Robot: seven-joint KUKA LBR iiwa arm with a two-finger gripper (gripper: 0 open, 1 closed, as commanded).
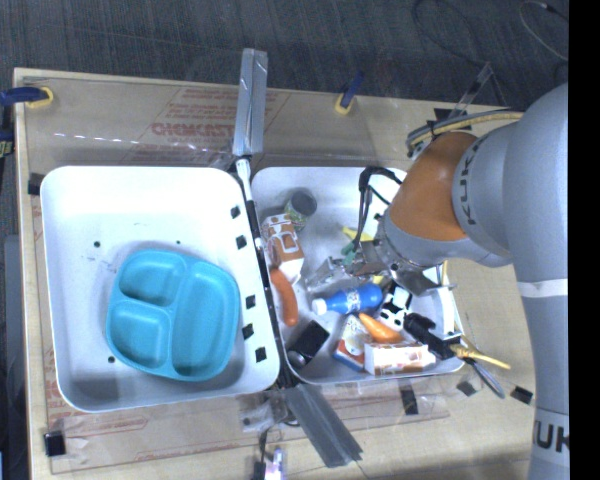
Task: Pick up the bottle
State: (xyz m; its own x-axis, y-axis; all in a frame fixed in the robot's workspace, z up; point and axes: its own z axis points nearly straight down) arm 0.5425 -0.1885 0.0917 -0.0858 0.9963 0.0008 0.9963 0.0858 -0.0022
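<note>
A blue bottle [352, 299] with a white cap lies on its side in the middle of the right bin [325, 183], cap pointing left. My gripper [355, 266] hangs low over the clutter just above and behind the bottle, under the orange wrist band [430, 198]. Whether it touches the bottle is hidden by the wrist and the surrounding items.
The right bin also holds a brown-labelled jar [283, 238], a grey round cap [302, 204], an orange stick [286, 298], a black block [308, 340], an orange toy [382, 328] and a white-red box [398, 359]. The left bin [80, 208] holds a blue divided plate [175, 313].
</note>
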